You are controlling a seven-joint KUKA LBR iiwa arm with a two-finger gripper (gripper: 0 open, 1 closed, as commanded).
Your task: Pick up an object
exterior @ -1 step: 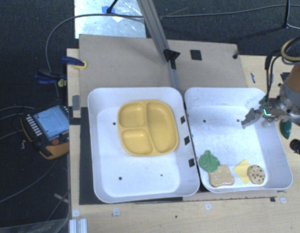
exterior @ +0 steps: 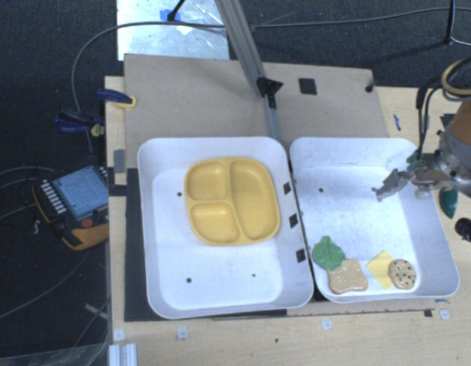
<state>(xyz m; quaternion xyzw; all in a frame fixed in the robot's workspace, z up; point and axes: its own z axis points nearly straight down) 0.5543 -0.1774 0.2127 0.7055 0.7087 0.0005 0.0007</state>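
Cookie [exterior: 402, 274]: round, tan, dark-speckled.

A dark carpeted floor [exterior: 37, 44] surrounds the bench [exterior: 327, 105], whose top is a plain tan board with a small black square [exterior: 308, 86] near its far edge. Beyond the bench's far left corner lies a shiny silver sheet [exterior: 155, 14], with a grey pole [exterior: 239, 33] slanting across it down onto the board. Off the bench's left edge, black cables [exterior: 22, 181] loop over the floor around a blue and orange handheld unit [exterior: 75, 204], with blue clamps [exterior: 79, 120] just beside that edge.
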